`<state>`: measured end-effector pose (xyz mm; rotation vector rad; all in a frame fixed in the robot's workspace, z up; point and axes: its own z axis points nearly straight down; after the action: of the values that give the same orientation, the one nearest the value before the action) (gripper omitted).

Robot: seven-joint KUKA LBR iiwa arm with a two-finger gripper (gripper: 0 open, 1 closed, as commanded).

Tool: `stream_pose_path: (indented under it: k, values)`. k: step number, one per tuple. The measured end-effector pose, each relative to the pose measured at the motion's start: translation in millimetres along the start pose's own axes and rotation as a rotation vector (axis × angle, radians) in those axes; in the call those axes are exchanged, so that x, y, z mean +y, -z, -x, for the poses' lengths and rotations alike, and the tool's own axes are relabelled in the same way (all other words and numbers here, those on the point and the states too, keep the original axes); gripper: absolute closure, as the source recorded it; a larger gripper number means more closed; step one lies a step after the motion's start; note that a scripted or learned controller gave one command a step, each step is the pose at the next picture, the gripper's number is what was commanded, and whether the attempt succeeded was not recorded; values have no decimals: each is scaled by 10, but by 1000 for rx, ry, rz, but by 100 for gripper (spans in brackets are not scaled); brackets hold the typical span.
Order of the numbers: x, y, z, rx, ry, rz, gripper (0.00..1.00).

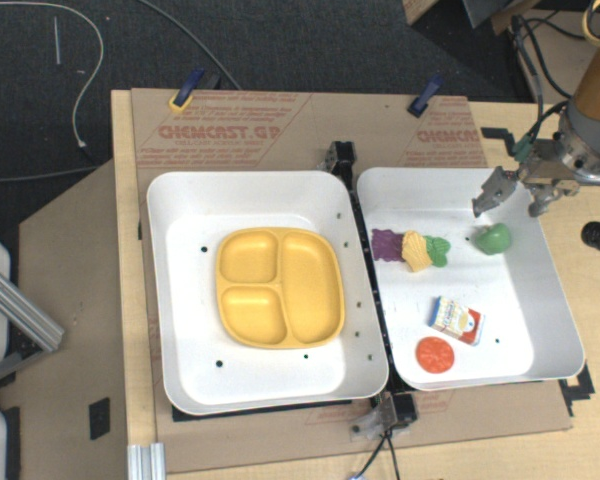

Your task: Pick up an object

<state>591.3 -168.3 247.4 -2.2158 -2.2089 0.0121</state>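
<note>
In the camera view, the surface carries two shallow white bins side by side. The left bin (170,268) holds a yellow divided plate (280,286) lying flat near its middle. The right bin (550,298) holds the loose things: a purple piece (386,244) touching a yellow piece (416,251), with a small green piece (438,251) just beside that, a green ball (494,239) further toward the right wall, a small snack packet (455,320) lower down, and a red disc (435,354) near the front rim.

The arm reaches in from the right, and the gripper (515,196) hangs over the far right part of the right bin, just above and beside the green ball. Its two fingers stand spread apart, with nothing between them; the ball lies on the bin floor, apart from both.

As a judgement, the task is at its early stage: the approach looks mostly made, with the green ball the likeliest target, but nothing is grasped or lifted. Left to do are the final descent around the ball, the closing of the fingers, and the lift.
</note>
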Motion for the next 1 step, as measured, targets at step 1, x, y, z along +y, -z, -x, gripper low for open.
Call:
stream_pose_path:
  k: [1]
  values:
    - [23,76,-5,-3,3,13,0]
